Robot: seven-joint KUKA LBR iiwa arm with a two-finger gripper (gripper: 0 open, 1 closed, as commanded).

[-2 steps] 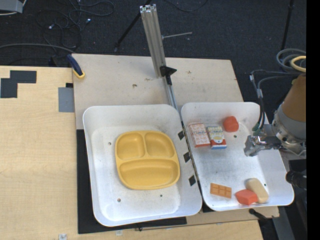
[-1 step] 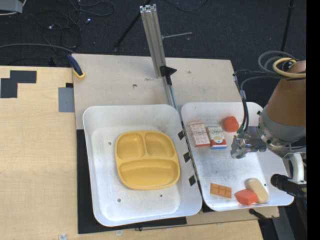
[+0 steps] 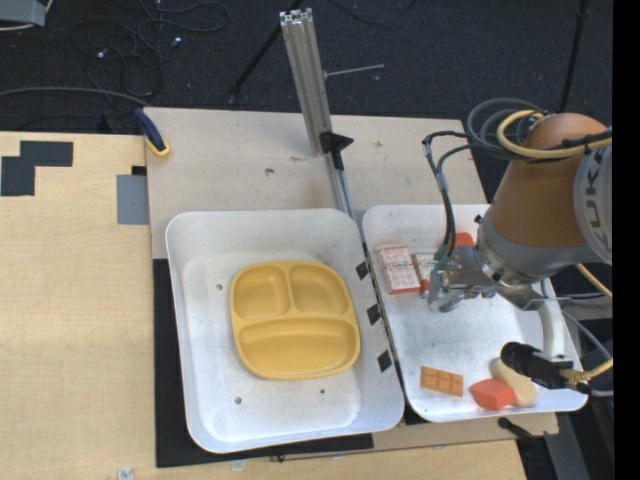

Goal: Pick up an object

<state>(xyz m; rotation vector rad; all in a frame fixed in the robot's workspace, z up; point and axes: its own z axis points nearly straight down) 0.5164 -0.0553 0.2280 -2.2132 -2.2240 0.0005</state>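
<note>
In the right bin (image 3: 470, 343) a small red and white box (image 3: 398, 269) lies near the left wall. An orange biscuit-like piece (image 3: 441, 381) rests near the front, with a red lump (image 3: 492, 395) and a beige piece (image 3: 516, 378) to its right. My gripper (image 3: 444, 293) hangs low over the middle of this bin, just right of the box. The wrist hides what lies directly under it.
The left bin (image 3: 200, 368) holds a yellow divided plate (image 3: 294, 318). A metal post (image 3: 312, 88) rises behind the bins. The grey and orange arm (image 3: 545, 203) covers the right bin's back right part.
</note>
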